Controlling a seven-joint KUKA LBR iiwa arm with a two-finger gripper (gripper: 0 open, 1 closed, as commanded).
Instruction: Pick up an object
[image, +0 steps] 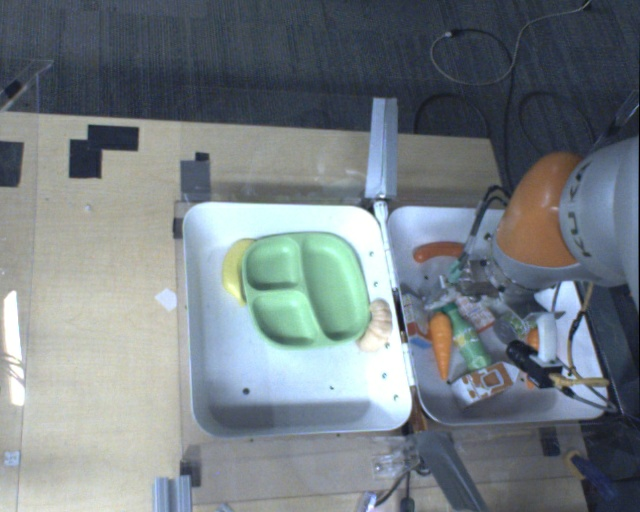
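My gripper (463, 283) is low in the right bin (430, 405), over a heap of small items. Just below it lie an orange carrot (441, 345) and a green packet (468, 343). A red-orange sausage (438, 251) lies toward the bin's far side, up and left of the gripper. A small brown and white box (487, 382) sits near the bin's front. The arm's orange band (535, 215) and grey wrist hide the right part of this bin.
In the left bin (215, 400) a green divided plate (303, 286) rests on a yellow item (233, 272). A beige lump (378, 325) leans against that bin's right wall. A metal divider post (381, 150) stands between the bins at the back.
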